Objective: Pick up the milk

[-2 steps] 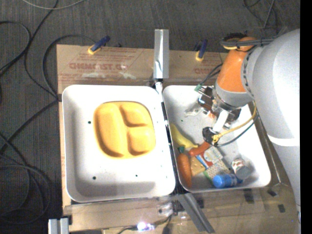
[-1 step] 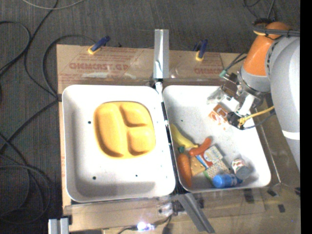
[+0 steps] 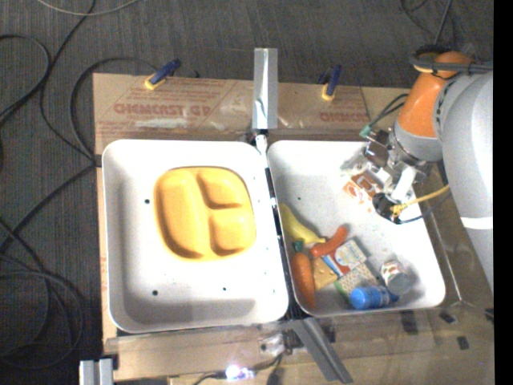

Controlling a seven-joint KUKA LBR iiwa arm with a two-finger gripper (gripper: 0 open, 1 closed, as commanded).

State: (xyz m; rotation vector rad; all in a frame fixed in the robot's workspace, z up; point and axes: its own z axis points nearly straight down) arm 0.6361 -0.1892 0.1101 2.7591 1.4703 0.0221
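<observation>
The milk looks like the small carton (image 3: 350, 257) with white, orange and blue faces, lying on its side in the lower middle of the right bin (image 3: 321, 167). It rests among other play food. My gripper (image 3: 378, 173) hangs over the bin's upper right part, well up and to the right of the carton and apart from it. A small red-and-white thing (image 3: 358, 188) sits right at the gripper's lower left edge. Whether the gripper has hold of it is not clear from here.
Around the carton lie a banana (image 3: 298, 229), a carrot (image 3: 302, 277), a red sausage (image 3: 330, 242), a blue bottle (image 3: 369, 297) and a small can (image 3: 395, 275). The left bin (image 3: 128, 279) holds a yellow divided plate (image 3: 207, 212). A yellow cable (image 3: 421, 197) loops below the wrist.
</observation>
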